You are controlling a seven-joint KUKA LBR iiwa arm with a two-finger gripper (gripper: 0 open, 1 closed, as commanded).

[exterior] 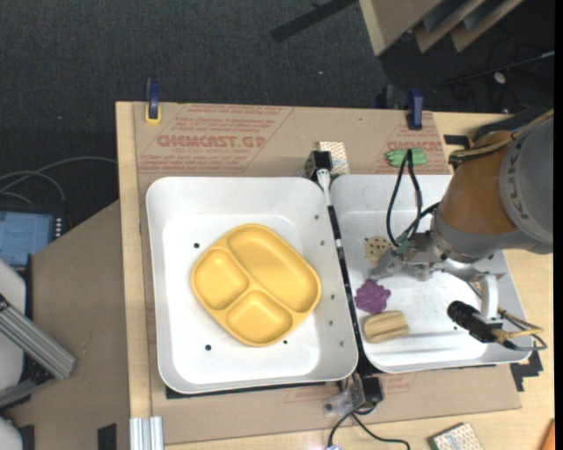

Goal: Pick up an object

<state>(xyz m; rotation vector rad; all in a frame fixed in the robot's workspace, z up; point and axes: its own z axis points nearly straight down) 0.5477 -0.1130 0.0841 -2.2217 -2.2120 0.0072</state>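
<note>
The pincer (406, 261) hangs over the right bin (431, 308). I cannot tell if it is clenched. It should go straight down onto the purple lump (372, 296).

Dark grey carpet floor (220, 53), pale wooden bench (92, 290) under a brown board with red print (220, 132), blue clamps (154, 98) at its back edge, wooden furniture (422, 22) upper right, blue box (25, 237) far left.

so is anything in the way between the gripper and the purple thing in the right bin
Nothing visible. The gripper hovers over the right bin, and the purple thing lies down-left of it in view, with bare white floor between. The tan block sits beyond it; the speckled piece is off to the side.
</note>
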